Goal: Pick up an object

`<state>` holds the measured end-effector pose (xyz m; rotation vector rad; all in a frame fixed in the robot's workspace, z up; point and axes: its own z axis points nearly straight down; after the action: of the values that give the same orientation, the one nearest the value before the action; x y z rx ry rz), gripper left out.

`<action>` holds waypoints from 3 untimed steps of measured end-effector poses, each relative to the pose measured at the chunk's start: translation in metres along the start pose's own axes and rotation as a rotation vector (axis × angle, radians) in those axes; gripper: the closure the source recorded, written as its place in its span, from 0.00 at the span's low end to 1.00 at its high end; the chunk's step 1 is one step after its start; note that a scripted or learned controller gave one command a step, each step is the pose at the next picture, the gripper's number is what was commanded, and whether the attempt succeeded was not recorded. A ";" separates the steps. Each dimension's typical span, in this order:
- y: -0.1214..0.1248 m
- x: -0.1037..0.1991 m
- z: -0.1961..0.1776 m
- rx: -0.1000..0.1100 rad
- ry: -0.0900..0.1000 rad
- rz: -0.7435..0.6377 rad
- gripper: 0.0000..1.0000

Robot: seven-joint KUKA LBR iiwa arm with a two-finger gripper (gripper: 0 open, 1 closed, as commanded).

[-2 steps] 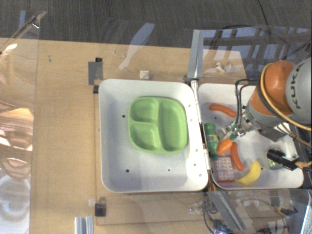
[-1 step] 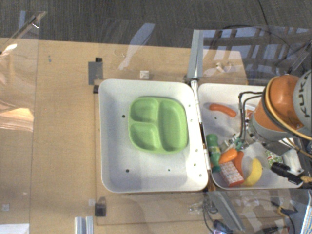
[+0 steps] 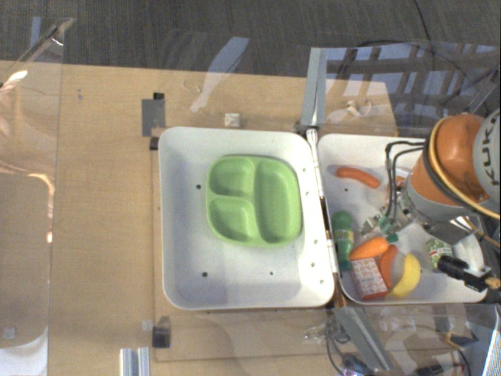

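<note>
We see gripper (image 3: pixel 389 227) low in right bin (image 3: pixel 470 294), arm's orange band above it; cannot tell its state. Carrot (image 3: pixel 369 248) lies just beside tip, toward bin's front edge. Near it: banana (image 3: pixel 407 276), red-patterned packet (image 3: pixel 368 279), green bottle (image 3: pixel 342 232) along left wall. Sausage (image 3: pixel 358 176) near back edge, well apart. Left bin (image 3: pixel 188 280) carries green divided plate (image 3: pixel 254 200) at centre. We note wooden bench (image 3: pixel 94 210), dark carpet (image 3: pixel 196 14) behind.
</note>
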<state>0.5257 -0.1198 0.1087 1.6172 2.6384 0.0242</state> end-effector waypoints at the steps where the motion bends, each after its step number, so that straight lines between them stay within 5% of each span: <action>1: -0.002 -0.005 -0.002 -0.001 -0.010 0.005 0.00; 2: -0.028 -0.008 0.012 0.011 0.013 0.237 0.00; 3: -0.025 -0.011 0.000 0.002 0.004 0.236 1.00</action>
<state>0.5084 -0.1408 0.1079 1.9203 2.4354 0.0327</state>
